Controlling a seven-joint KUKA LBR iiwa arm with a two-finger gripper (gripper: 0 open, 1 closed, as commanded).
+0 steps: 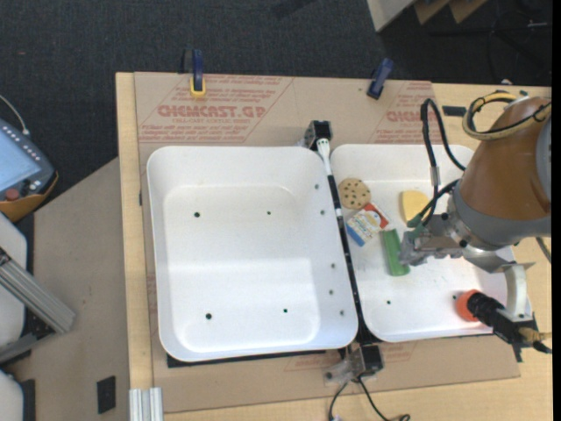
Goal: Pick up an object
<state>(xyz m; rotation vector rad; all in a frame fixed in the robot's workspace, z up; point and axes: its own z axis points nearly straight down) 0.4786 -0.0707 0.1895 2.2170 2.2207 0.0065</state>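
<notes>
Orange object (465, 305) lay lower right; gripper (408, 251) hovered over the green object (394, 253), grip state indiscernible. Next move probably needed descent and closing.

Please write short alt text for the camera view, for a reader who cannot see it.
The arm's hand is down in the right bin, at a green object; a cookie, a yellow piece and an orange object lie nearby.
</notes>
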